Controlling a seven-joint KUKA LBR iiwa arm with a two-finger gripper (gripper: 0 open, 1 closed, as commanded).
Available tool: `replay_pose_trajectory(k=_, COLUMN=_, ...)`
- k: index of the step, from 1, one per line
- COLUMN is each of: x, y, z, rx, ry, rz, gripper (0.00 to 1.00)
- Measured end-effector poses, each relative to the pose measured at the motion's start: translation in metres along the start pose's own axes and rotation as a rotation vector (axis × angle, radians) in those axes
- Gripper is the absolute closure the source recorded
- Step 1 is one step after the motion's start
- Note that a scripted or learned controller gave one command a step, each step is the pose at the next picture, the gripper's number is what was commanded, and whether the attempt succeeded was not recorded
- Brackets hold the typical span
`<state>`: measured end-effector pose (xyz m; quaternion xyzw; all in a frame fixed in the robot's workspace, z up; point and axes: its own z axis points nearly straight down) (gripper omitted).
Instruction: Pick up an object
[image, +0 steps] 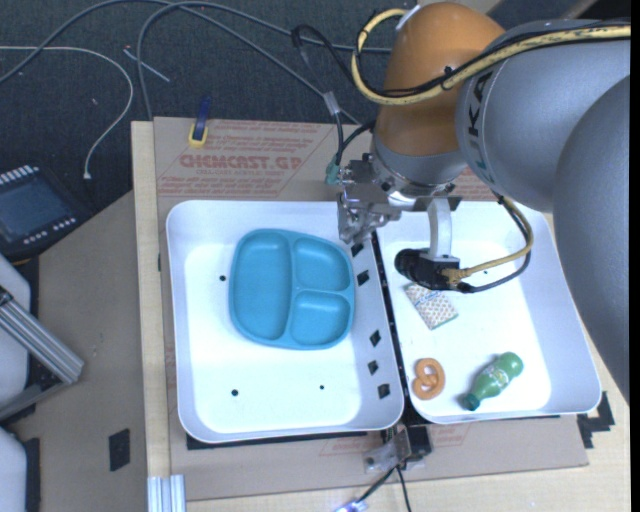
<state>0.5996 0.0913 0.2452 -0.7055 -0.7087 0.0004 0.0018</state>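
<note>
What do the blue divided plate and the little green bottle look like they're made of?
The blue three-compartment plate looks like moulded plastic: one even colour, rounded ridges, a soft matte sheen. The small green bottle also looks plastic, perhaps a toy, with a glossy highlight on its side; its blur leaves that open.

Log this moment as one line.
gripper: over bins' divider, fingers unclear | blue plate: left bin | pretzel, green bottle: right bin
</note>
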Motion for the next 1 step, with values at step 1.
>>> replay_pose_trajectory(k=1, x=-0.0023, y=0.0004, z=0.0003, rx=0.0, ry=-0.001, rz=0.004, gripper=0.0)
